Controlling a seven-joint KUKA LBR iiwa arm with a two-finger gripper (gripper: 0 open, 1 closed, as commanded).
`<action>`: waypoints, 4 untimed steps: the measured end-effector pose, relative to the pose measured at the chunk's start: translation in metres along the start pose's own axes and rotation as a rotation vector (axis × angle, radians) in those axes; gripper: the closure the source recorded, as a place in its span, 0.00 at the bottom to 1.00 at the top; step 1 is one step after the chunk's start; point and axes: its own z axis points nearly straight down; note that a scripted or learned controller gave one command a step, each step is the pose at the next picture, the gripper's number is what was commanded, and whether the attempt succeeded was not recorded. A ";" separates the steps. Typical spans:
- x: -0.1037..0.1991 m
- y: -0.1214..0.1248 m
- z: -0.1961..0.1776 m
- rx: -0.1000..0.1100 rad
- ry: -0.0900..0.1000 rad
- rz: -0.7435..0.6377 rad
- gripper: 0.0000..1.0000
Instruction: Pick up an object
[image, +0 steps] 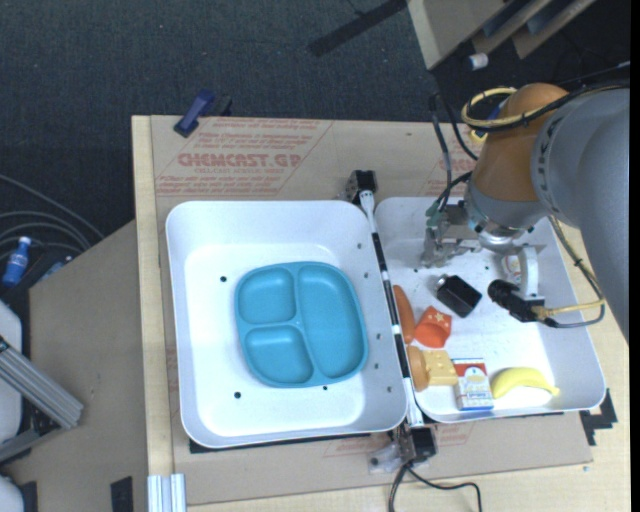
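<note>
**Operator:** Gripper (447, 243) position was required. Where was it located relative to the objects?

**Technician:** It was seen at the far end of the right bin (585, 345), below the orange band (520, 140) of the arm. Whether it was spread, closed, or holding anything could not be told from the camera view.

**Operator:** Which object was nearest?

**Technician:** The black block (458, 294) was judged nearest. It lay just below the gripper in the view, toward the near end of the bin, with its long axis running diagonally from upper left to lower right. No contact between the two was visible.

**Operator:** And the remaining items?

**Technician:** The red piece (433, 326) was seen further down, with the banana (522, 381) and the carton (472, 385) near the bin's near edge. The blue tray (299, 322) was seen in the left bin.

**Operator:** What did the coming move turn on?

**Technician:** A short travel toward the near end was judged necessary, with the wrist turned across the block's diagonal.
</note>
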 end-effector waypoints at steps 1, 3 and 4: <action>0.000 0.000 0.000 0.000 0.000 0.000 0.00; 0.000 0.000 -0.010 -0.001 0.000 0.001 0.00; -0.006 0.035 0.010 -0.002 -0.001 -0.001 0.00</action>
